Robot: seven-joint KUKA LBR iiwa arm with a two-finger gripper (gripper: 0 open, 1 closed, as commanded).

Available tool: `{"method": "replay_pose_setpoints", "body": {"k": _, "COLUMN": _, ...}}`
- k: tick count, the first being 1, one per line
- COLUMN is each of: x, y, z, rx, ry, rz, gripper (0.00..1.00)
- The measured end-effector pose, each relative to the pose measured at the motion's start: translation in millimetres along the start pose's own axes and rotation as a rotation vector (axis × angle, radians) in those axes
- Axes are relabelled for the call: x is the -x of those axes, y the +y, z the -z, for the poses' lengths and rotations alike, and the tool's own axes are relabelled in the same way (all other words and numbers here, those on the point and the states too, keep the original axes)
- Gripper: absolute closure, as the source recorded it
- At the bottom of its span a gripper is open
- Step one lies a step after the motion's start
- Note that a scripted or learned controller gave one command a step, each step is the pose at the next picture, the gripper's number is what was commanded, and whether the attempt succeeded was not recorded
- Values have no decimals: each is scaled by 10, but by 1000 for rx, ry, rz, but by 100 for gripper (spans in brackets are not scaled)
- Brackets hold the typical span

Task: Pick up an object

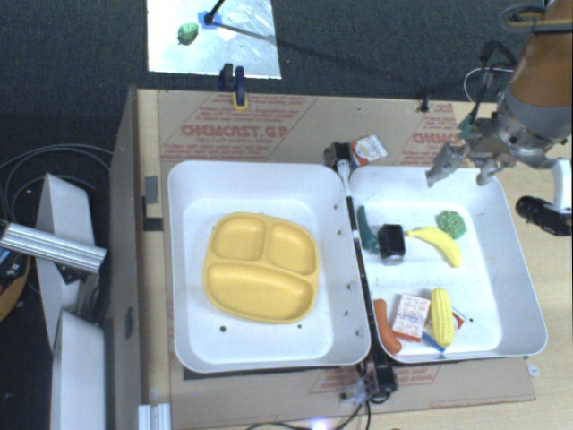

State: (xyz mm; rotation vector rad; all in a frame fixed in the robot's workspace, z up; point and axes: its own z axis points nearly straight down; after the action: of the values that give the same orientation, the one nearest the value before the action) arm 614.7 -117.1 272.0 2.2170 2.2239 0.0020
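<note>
The right bin [501, 240] holds a yellow banana [440, 243], a green broccoli floret [451, 223], a small black block [391, 241], a dark green item [364, 227] by the left wall, an ear of corn [441, 315], a red-and-white box [411, 316] and an orange sausage [386, 326]. My gripper [467, 173] hangs above the bin's far right corner, up and right of the broccoli, fingers [442, 168] spread open with nothing between them.
The left bin [192, 267] carries a yellow divided plate [261, 266]. A small packet [367, 149] lies on the cardboard behind the bins. A black clamp [543, 213] juts in at the right. Cables and metal parts sit at the left.
</note>
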Motion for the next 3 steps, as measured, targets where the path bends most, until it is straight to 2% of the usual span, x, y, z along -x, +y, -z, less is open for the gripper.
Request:
{"method": "replay_pose_setpoints", "body": {"k": 1, "x": 457, "y": -75, "z": -822, "rx": -3, "ry": -1, "rz": -2, "gripper": 0}}
{"method": "replay_pose_setpoints", "body": {"k": 2, "x": 535, "y": -35, "z": -1748, "rx": 5, "ry": -2, "rz": -1, "gripper": 0}}
{"method": "replay_pose_setpoints", "body": {"k": 3, "x": 542, "y": -711, "z": -1879, "rx": -1, "ry": 0, "rz": -2, "gripper": 0}}
